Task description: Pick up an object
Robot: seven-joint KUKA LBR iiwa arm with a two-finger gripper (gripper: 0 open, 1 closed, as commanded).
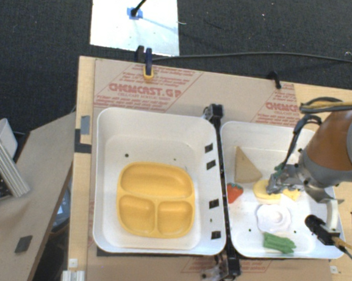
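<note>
Hanging low over the middle of the right bin (259, 138), my gripper (275, 184) is directly above a yellow piece (261, 191), and my grey arm (337, 148) with its orange band comes in over that bin's right edge. Whether the gripper is wide, narrow or closed on anything cannot be told from this angle; its tip is a blurred dark shape against the yellow.

The yellow piece is pale, flat-looking and rounded at its left end. It lies on the bin floor near the centre, and the gripper hides its middle, so yellow shows on both sides.

Other contents of the right bin:
- a tan wedge (246, 166) towards the far left corner;
- a red strawberry-like toy (234, 192) against the left wall;
- a white round thing (273, 219) just nearer than the yellow piece;
- a green thing (278, 242) by the near edge.

In the left bin (158, 129) a yellow divided tray (155, 199) with three compartments lies flat near the centre.
</note>
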